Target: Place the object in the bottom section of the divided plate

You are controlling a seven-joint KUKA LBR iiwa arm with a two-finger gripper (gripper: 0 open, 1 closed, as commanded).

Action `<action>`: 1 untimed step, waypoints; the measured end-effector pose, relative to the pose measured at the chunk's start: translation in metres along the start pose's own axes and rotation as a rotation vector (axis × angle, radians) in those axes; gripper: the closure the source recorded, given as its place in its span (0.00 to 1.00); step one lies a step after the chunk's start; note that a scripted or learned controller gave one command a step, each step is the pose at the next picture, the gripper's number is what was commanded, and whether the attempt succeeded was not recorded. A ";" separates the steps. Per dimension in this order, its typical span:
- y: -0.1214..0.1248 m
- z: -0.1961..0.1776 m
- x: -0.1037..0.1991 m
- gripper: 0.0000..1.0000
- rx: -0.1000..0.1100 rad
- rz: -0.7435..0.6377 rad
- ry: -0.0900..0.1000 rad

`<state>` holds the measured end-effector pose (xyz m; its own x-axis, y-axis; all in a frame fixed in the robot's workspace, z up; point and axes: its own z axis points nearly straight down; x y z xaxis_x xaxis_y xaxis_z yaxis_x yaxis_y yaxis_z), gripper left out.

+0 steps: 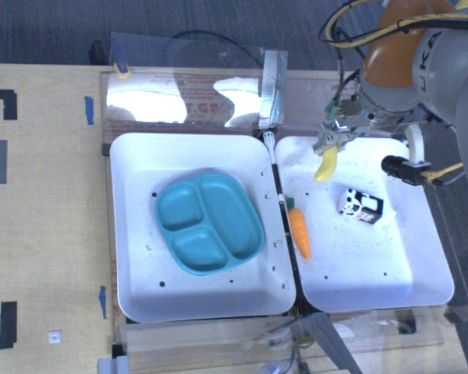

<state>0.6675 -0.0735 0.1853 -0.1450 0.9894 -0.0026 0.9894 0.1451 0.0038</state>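
Bench (39,232): pale wood-toned surface, dark square markings near its left edge, blue tape tabs beside the bins.

Arm (444,45): grey body with orange band, enters from the upper right; most of it is cut off by the frame edge. Yellow and black cables loop over the wrist and hide part of it.

Left bin (132,170): white, shallow, holds the divided plate (210,223). The plate is teal with three sections, sits near the bin's centre, turned at a slant. All three sections look bare.

Right bin (390,275): white, shallow, touching the left bin along a dark central divider. Far rim is partly hidden behind the arm's wrist.

Clear panel behind the bins (187,100): strong glare, so what lies behind it is hard to make out.

Carrot (299,232): orange toy, green tip, lies in the right bin against the divider, long axis roughly along it.

Black-and-white object (362,206): small, with a red trace on one edge, mid right bin; too small to identify.

Gripper (328,140): over the far left corner of the right bin. A yellow banana-like object (325,164) hangs from it, upper end between the fingers, lower end pointing down over the bin floor. Fingers narrow, closed on that yellow piece. Object is well apart from the plate.
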 end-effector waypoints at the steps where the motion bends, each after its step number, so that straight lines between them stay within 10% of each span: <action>1: -0.009 0.016 -0.058 1.00 0.001 0.154 0.000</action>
<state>0.6668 -0.1322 0.1699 0.0081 1.0000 -0.0025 1.0000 -0.0081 0.0035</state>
